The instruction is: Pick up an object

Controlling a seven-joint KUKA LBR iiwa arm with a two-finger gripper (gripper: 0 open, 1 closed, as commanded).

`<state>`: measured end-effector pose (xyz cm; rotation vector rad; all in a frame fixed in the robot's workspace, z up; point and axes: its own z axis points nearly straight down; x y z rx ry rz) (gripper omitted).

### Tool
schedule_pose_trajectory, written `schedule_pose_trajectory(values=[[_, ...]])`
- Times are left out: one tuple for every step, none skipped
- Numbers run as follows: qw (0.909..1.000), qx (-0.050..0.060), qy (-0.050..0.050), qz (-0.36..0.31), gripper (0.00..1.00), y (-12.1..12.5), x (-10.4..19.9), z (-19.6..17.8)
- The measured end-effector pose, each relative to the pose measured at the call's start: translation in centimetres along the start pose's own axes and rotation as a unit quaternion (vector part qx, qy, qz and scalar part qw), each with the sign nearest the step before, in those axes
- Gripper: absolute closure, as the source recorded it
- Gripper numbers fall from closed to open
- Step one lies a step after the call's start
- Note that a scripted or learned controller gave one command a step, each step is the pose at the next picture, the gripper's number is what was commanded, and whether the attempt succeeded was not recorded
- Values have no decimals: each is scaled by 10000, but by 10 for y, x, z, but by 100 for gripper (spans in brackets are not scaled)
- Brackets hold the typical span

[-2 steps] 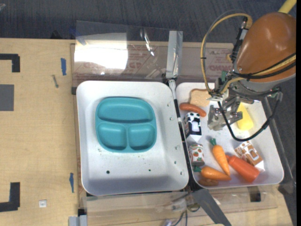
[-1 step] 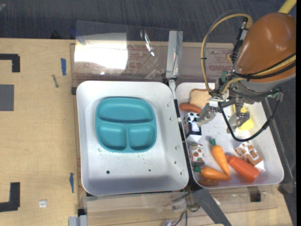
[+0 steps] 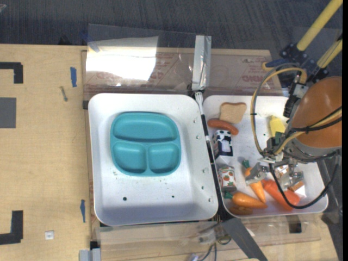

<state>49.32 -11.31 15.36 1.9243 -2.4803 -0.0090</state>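
We see the desk (image 3: 43,145), and on it two white bins side by side. The left bin (image 3: 103,200) carries a teal divided plate (image 3: 145,143) near its middle. The right bin (image 3: 321,200) carries the smaller things. The arm (image 3: 323,113), with its orange band, reaches over the right edge of this bin, and the pincer (image 3: 278,173) is low in the near right corner, just over some orange carrot-like pieces (image 3: 272,192). It is covered by cables and shiny metal, so we cannot tell its state or if it has hold of anything. At the far edge lies a bread slice (image 3: 232,112), beside it a red sausage (image 3: 223,125). A yellow thing (image 3: 277,126) lies near the arm. Along the left edge stand a small black and white carton (image 3: 223,144) and a small can (image 3: 226,176), perhaps a food tin.
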Motion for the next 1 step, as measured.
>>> schedule_pose_trajectory(values=[[9989, 76, -8, 463, 0, 8, 10, 65]])
